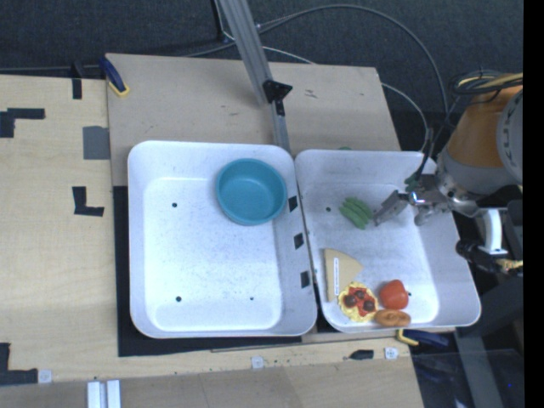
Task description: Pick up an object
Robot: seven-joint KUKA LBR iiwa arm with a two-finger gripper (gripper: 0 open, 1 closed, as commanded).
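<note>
Just left of the jaws (406, 212), green object (356, 212).

Robotics lab, test-cell setup. I work over a plywood bench (340, 100) with black tape marks (83, 202) stuck across its boards. Two shallow white bins (153, 228) sit side by side on a black mat, speckled from wear. A metal camera pole (246, 41) slants up from the bench's far side, cables (374, 24) looping behind over dark carpet. Contents are toy props: a blue bowl (251, 191), a plastic pizza slice (348, 287), a toy tomato (393, 294). Blue-and-yellow clamps (115, 76) pin the bench boards.
</note>
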